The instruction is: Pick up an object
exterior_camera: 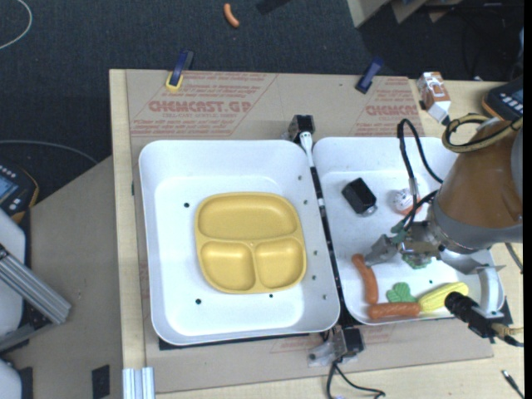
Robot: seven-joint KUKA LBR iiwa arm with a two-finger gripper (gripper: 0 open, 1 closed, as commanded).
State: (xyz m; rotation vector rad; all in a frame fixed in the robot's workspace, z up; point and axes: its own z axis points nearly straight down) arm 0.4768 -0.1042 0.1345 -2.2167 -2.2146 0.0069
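The right bin [332,160] holds several small items: a black block [359,195], a small white piece [401,198], an orange sausage [366,278], a second orange sausage [394,310], a green toy [400,292] and a yellow piece [440,296]. My gripper [399,246] hangs low over the middle of this bin, just above and to the right of the upright orange sausage. The arm's grey body hides the bin's right part. Something green [418,261] shows right under the wrist; I cannot tell whether it is held.
A yellow three-part plate [249,241] lies in the left bin [166,223]. The bins' shared wall [322,223] runs just left of the gripper. Black cables [407,152] loop over the right bin's far side. Clamps [177,71] sit on the bench's back edge.
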